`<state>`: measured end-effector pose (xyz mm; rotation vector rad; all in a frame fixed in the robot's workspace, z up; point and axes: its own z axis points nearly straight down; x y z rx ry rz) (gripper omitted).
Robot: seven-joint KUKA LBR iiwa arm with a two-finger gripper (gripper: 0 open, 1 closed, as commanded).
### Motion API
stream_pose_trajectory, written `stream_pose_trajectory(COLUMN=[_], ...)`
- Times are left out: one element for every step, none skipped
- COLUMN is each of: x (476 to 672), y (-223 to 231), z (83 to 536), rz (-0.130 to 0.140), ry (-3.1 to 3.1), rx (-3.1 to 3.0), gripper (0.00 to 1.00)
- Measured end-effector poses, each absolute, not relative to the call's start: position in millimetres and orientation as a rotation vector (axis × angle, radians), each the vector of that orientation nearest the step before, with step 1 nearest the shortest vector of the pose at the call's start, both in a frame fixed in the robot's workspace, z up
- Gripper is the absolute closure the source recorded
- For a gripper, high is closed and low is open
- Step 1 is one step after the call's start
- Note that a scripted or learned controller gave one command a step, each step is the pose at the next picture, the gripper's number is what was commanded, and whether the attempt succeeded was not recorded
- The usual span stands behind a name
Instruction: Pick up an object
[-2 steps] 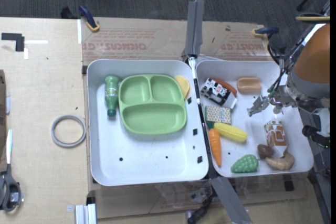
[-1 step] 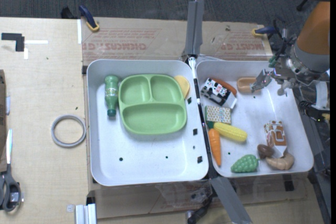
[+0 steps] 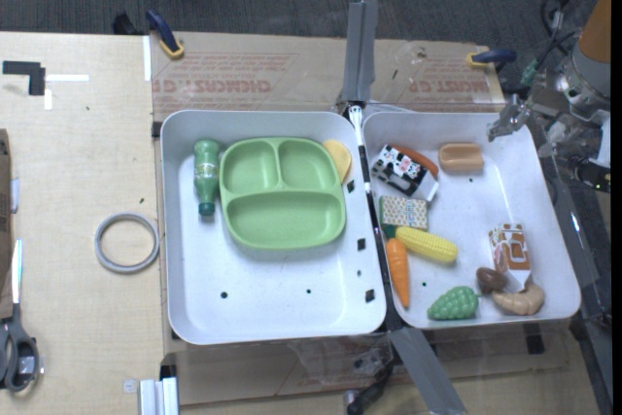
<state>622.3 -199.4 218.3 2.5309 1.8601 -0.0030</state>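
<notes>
While the gripper (image 3: 530, 117) hangs over the right bin's (image 3: 544, 199) rim at about two o'clock, we cannot tell its claw state. We note corn (image 3: 427, 245), carrot (image 3: 397, 272) and green grapes (image 3: 454, 304) toward six o'clock of that bin. At nine o'clock, the left bin (image 3: 194, 296) holds a green tray (image 3: 283, 193) and bottle (image 3: 206, 175).

- Pale wooden bench (image 3: 78, 160), brown cardboard sheet (image 3: 253, 78) spread over its far middle.
- Two shallow white bins side by side: left bin (image 3: 267, 306), right bin (image 3: 466, 209), touching along their inner walls.
- Roll of tape (image 3: 127, 241) left of the bins.
- Scissors (image 3: 17, 345) at the left edge.
- Blue clamps (image 3: 165, 32) on the cardboard's far edge.
</notes>
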Motion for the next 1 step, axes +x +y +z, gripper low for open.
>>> stream_pose_trajectory(x=[622.6], y=[-199.3], z=[226.8], rz=[-0.007], ry=[1.864], rx=[2.527], gripper=[1.00])
